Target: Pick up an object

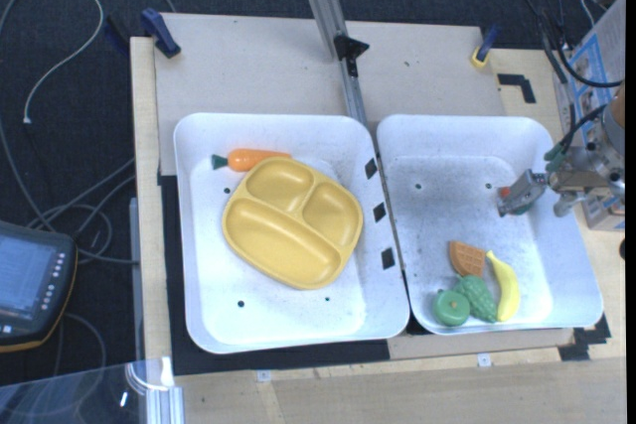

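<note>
In the right bin (437, 164), near its front edge, lies a small cluster: an orange waffle-like piece (466, 258), a yellow banana (506, 286), a knobbly green piece (479, 297) and a round green piece (452, 307). My gripper (542, 204) hangs over the right side of this bin, behind and to the right of the cluster. It stands open, with bare bin floor showing between its two fingers. The left bin (199, 213) holds a yellow divided plate (293, 221) and, behind it, a carrot (250, 158).
A metal pole (328, 5) slants down from the back to the gap between the bins. Cables and arm hardware crowd the right edge. A blue clamp (159, 32) and a yellow one (484, 48) sit at the bench's back corners.
</note>
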Robot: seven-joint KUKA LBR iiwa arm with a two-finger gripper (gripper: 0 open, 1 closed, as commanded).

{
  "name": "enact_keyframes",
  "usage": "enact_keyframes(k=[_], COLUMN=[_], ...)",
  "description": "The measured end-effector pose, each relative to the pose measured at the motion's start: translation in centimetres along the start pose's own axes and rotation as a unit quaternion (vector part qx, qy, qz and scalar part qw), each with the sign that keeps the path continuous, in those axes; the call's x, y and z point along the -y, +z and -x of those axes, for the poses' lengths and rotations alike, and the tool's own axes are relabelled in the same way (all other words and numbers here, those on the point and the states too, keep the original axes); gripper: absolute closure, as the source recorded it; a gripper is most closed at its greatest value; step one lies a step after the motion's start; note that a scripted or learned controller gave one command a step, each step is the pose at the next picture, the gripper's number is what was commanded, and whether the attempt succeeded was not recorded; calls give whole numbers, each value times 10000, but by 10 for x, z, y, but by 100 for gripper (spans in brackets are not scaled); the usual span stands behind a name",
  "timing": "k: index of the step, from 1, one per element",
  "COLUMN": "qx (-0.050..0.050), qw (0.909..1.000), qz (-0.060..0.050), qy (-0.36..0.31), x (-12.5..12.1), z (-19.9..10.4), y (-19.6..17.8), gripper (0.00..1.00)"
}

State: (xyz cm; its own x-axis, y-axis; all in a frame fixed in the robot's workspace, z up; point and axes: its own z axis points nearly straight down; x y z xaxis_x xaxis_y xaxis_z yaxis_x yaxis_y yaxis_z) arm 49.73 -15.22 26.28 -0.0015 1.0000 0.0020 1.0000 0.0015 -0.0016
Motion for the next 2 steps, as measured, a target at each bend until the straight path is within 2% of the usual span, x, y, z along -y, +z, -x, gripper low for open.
enact_keyframes(k=[1, 2], qx=[1, -5], qw=[10000, 10000], qz=[3, -25], qy=[2, 5], x=[0, 0], z=[0, -6], y=[0, 43], gripper=[0, 0])
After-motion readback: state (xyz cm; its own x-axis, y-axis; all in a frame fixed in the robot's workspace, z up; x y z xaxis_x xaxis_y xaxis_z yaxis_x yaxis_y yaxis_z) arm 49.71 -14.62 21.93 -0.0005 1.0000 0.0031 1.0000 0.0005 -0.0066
